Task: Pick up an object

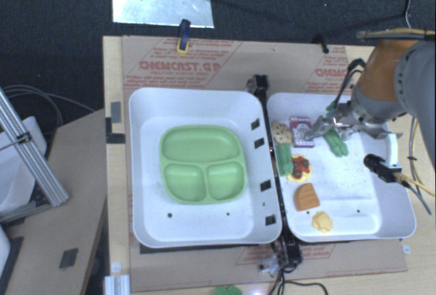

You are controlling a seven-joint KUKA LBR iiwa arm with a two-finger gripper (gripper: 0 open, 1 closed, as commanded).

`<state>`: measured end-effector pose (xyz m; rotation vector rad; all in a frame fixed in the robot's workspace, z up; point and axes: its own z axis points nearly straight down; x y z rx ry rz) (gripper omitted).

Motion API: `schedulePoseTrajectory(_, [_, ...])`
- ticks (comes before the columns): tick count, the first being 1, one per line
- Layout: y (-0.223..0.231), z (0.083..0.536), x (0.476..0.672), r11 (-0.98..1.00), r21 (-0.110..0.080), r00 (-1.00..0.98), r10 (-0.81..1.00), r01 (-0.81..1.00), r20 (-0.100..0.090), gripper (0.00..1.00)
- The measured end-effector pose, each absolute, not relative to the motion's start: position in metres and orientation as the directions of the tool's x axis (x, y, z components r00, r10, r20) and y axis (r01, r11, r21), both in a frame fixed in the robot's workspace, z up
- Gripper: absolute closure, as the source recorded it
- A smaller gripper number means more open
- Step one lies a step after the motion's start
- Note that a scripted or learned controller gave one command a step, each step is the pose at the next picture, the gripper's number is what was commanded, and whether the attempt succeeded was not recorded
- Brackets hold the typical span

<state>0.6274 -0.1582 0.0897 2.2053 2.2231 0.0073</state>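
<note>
The gripper (319, 127) hung low in the right bin (392, 219), fingertips just right of the small red-and-white packet (301, 131), with the green toy (335, 142) beside it on the other side, its long axis running down-right. The metal blurred together there, so I couldn't tell how the gripper was set. The packet looked the nearer pick, lying leftward of the tips.
</note>
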Motion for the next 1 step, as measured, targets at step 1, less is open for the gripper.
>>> schedulePoseTrajectory(1, [-0.1593,0.1022,0.6285,0.005,0.015,-0.005,1.0,1.0,-0.001,1.0])
